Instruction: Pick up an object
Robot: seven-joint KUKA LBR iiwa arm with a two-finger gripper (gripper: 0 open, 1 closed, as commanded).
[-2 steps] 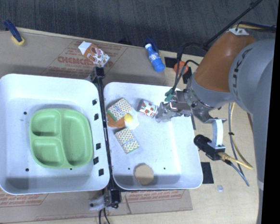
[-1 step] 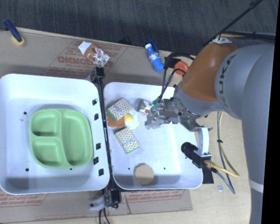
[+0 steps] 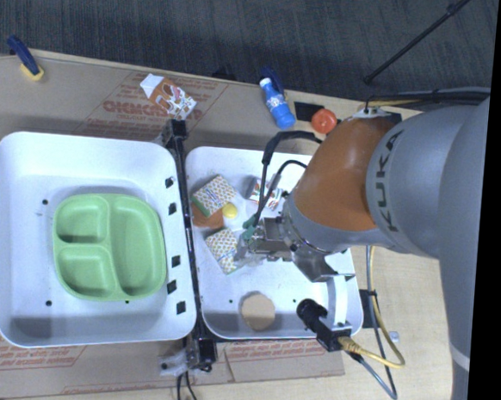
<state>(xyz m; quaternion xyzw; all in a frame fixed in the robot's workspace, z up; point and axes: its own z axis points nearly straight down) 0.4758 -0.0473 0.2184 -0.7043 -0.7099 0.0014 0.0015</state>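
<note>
The arm reaches from the right over the right bin [image 3: 198, 316], its claw [image 3: 251, 242] low at the bin's middle; whether the claw is apart or together I cannot tell. A patterned packet [image 3: 223, 249] lies just left of the claw, another packet [image 3: 212, 195] and a yellow piece [image 3: 230, 210] above it. A tan disc [image 3: 257, 310] sits near the front wall, with bare floor around. The left bin [image 3: 16, 219] holds a green tray [image 3: 109, 246], with room along its walls.

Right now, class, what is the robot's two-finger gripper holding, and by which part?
It cannot be told: the two-finger gripper sits low over the patterned paper packet, its fingertips hidden.
</note>
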